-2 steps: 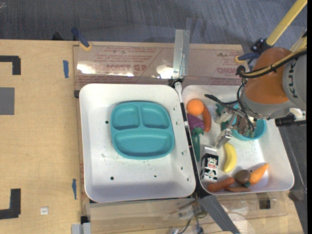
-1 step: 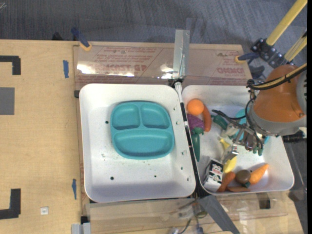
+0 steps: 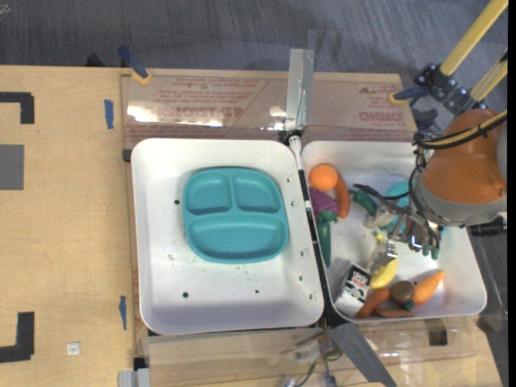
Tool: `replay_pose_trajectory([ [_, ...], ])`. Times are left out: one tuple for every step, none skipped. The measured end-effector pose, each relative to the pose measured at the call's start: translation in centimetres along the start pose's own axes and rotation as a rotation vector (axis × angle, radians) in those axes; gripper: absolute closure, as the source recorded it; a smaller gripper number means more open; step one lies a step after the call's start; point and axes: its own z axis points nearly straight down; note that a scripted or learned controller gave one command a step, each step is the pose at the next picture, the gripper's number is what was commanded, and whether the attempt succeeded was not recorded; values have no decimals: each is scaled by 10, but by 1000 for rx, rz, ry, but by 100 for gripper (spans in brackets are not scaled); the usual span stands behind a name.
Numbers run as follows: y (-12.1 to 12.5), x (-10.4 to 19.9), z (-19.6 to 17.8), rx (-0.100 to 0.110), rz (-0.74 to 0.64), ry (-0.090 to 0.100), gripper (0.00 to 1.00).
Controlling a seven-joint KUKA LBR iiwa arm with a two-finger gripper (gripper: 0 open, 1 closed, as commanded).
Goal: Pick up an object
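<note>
Hovering over the cluttered right bin (image 3: 472, 293), gripper (image 3: 401, 234); grip state unclear.

Right bin (image 3: 476, 297): toy food pile. Orange ball (image 3: 323, 176) at far-left corner, touching a purple piece (image 3: 326, 203) w/ an orange strip (image 3: 343, 200) beside it. Dark green pepper-like item (image 3: 324, 239) lies lengthwise along left wall. Near edge: yellow banana-like piece (image 3: 385, 273), orange carrot (image 3: 428, 285), brown lump (image 3: 401, 294), reddish item (image 3: 372, 301), black-and-white box (image 3: 354, 284), all touching or nearly. Teal piece (image 3: 398, 189) at far side.
</note>
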Motion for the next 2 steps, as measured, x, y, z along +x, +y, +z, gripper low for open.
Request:
replay_pose_trajectory([
  [-33, 4, -1, 20, 56, -10, 0],
  [20, -82, 2, 21, -329, -6, 0],
])
